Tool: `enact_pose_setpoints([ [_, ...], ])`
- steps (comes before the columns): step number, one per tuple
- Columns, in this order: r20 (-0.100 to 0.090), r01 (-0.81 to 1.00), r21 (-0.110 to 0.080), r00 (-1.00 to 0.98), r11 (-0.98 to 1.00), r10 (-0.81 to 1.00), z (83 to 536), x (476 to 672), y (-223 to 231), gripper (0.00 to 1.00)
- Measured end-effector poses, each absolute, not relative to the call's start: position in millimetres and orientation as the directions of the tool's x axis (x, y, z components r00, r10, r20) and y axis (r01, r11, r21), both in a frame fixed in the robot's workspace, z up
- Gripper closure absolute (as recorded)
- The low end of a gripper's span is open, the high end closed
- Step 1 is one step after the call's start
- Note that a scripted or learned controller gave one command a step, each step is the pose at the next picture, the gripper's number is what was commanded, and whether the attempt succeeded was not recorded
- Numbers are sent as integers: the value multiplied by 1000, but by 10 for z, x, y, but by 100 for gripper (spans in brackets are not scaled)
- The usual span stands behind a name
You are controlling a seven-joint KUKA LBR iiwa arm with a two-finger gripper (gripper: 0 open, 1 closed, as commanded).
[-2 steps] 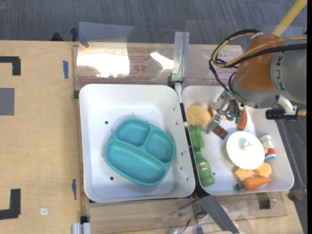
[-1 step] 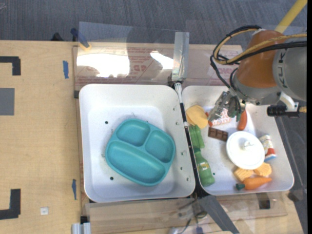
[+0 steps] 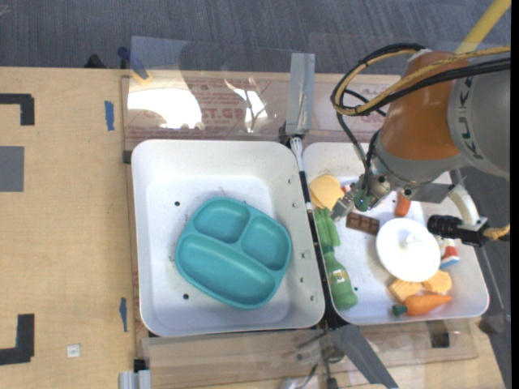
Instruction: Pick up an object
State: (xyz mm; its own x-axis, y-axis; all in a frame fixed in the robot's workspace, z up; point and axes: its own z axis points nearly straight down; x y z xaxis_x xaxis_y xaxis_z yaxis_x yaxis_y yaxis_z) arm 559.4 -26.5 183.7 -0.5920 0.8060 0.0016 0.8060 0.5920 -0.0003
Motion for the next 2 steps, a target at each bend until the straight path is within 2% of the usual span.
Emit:
enact_pose_setpoints([
  [1,-2,969,1,-246,246,969,2915,6026,-73,100],
  [2,-6,940,2,-341,341,940,3751,6268,-1182,100],
])
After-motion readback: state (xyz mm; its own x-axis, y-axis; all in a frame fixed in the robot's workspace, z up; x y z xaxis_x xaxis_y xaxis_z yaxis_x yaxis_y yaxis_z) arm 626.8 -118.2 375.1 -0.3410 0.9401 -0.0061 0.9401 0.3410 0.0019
